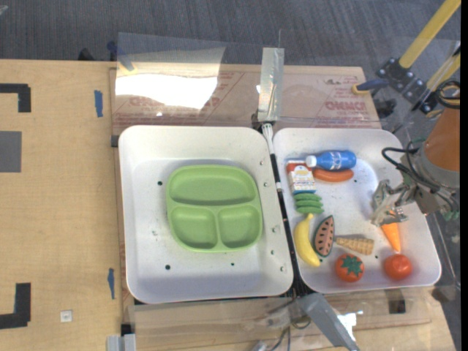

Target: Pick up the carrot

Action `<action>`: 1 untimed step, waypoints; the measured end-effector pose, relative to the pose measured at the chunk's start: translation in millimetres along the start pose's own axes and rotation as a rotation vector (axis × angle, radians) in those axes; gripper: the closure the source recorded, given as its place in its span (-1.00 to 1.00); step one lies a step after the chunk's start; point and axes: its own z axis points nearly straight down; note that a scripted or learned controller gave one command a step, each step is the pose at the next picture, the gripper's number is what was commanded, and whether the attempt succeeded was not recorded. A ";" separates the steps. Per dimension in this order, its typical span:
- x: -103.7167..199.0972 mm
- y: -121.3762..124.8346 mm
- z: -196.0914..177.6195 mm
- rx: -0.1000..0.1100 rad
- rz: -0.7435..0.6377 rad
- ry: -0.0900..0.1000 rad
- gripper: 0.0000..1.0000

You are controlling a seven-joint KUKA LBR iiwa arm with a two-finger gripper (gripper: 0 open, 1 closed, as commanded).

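Observation:
The carrot (393, 236) is a short orange cone lying at the right side of the right bin (420, 269), its point towards the front. My gripper (385, 209) hangs just behind the carrot's blunt end, touching or almost touching it. The orange-banded wrist (446, 148) reaches in from the right edge. Cables and metal parts blur the gripper's tip.
The right bin also holds a blue bottle (333, 159), a sausage (333, 175), a small carton (297, 172), a green pod (307, 200), a banana (306, 241), a watermelon slice (324, 234), a waffle cone (355, 244) and two red fruits (349, 268) (398, 267). A green divided plate (214, 207) lies in the left bin (139, 218).

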 end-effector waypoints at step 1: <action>62.5 12.0 11.1 -0.003 -0.256 0.005 1.00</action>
